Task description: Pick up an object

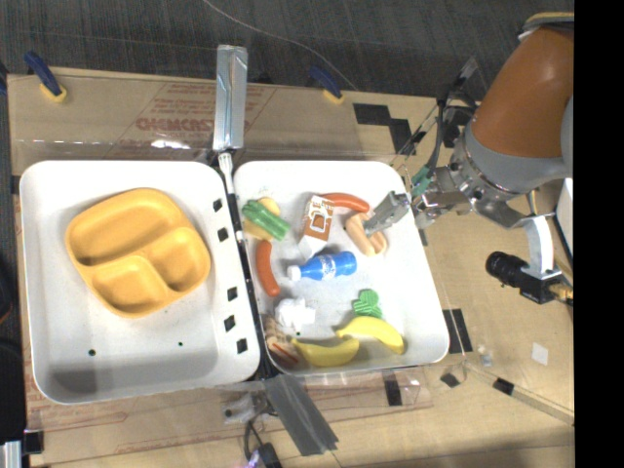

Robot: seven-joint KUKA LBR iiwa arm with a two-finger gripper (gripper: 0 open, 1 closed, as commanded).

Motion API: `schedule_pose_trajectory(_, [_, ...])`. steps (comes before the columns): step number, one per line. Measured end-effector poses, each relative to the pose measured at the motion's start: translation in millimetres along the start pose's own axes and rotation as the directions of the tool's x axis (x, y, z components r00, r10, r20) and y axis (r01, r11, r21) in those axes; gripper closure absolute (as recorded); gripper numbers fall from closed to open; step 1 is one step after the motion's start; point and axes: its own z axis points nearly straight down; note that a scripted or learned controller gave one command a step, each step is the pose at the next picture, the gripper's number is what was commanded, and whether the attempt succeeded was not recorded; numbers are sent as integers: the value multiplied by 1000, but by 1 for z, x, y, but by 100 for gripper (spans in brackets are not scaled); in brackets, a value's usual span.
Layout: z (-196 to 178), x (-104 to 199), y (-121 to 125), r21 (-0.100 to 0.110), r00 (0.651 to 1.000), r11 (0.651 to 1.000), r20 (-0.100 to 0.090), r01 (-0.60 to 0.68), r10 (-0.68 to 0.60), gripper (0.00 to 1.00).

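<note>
The right bin (pixel 414 261) holds a pile of toy food: a blue bottle (pixel 329 266), a yellow banana (pixel 341 346), a green piece (pixel 367 303), a corn cob (pixel 264 218), an orange carrot-like stick (pixel 265 266), a brown-and-white carton (pixel 317 216), a red sausage (pixel 343 202) and a tan hot-dog bun (pixel 363 233). My gripper (pixel 385 213) hangs over the bin's upper right part, right beside the bun. Its grey tip points down-left toward the toys.
The left bin (pixel 49 359) bears a yellow divided tray (pixel 136 250). A metal divider clamp (pixel 230 96) stands between the bins at the back. The arm's orange band (pixel 526 86) and cables lie to the right of the right bin.
</note>
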Motion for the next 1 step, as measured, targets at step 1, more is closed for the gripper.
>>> schedule_pose_trajectory(1, [147, 18, -37, 13, 999, 999, -4, -43, 43, 0])
